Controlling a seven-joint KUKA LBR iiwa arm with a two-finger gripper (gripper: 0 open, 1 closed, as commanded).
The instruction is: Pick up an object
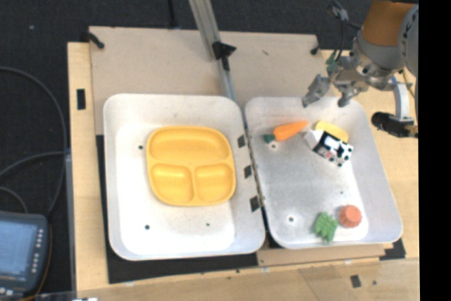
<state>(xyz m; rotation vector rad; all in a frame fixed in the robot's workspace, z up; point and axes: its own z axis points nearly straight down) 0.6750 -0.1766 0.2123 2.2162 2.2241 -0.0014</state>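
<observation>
Hovering with jaws spread and nothing between them, gripper (329, 91) sits just above carrot (289, 130); the slanted carrot could roll out on closing.

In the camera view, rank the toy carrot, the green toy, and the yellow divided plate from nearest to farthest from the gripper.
Measured from the gripper, at the far edge of the right bin:
1. Toy carrot, just below-left of the gripper in the right bin.
2. Green toy, at the right bin's near edge.
3. Yellow divided plate, in the middle of the left bin.
</observation>
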